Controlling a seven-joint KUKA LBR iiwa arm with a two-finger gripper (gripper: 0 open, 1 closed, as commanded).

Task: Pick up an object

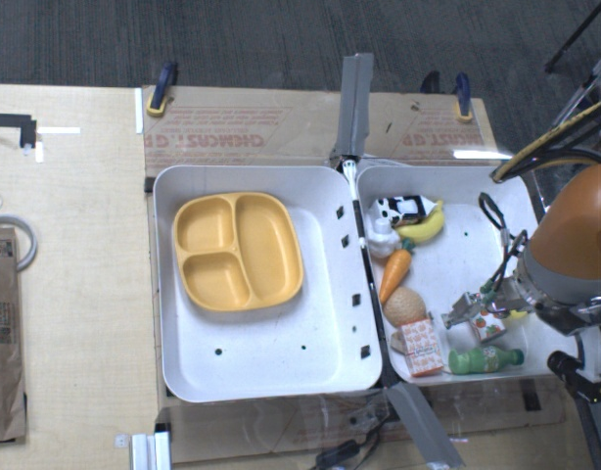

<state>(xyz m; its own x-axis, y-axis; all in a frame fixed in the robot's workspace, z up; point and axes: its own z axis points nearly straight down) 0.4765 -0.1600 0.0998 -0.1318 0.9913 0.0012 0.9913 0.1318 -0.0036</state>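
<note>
Camera view: the gripper (480, 313) sits low in the right bin (447, 189), fingers clenched on a small white-and-red carton (487, 327). A green bottle (485, 360) lies just below it, a red snack box (420, 347) to its left, a carrot (394, 273) up-left.

Right bin (457, 199) crowded along left wall and front, bare floor mid-back, left bin (271, 360) open around yellow plate (238, 251)

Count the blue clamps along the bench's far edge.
2. One blue clamp sits at the cardboard's far left corner above the left bin; the other clamp sits at the far right, above the right bin.
</note>
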